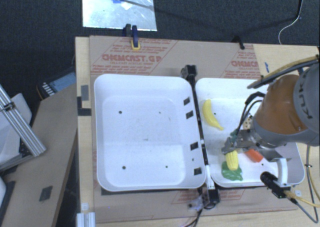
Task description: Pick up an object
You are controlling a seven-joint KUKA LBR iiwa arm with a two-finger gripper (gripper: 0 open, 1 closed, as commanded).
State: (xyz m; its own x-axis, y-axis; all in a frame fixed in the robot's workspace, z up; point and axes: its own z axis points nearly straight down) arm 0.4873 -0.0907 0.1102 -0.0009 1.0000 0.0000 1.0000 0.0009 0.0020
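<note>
Corn (232, 160) is the likeliest target here — a toy cob, yellow with a green husk end, lying in the near part of the right bin (227, 87), close to the wall that divides it from its neighbour. You can see it resting on the bin floor, so by my reading nothing has been lifted yet and the pick itself is all that remains. The gripper (236, 142) hangs just above and beside the cob's upper end, at the tip of the grey arm with its orange band; whether it is spread or closed you cannot tell from this slant, since the wrist covers that part. Just to the right of the corn lies a small orange-red piece (254, 156), partly under the arm, too hidden to name with confidence. Farther back in the same bin, well apart from the cob, is a toy banana (211, 115), lying lengthwise near the dividing wall. The left bin (105, 136) shows a bare white floor with a few dark specks. Both bins sit on a cardboard sheet (155, 57) on the bench — expect the corn's closeness to the wall to be the awkward part.
</note>
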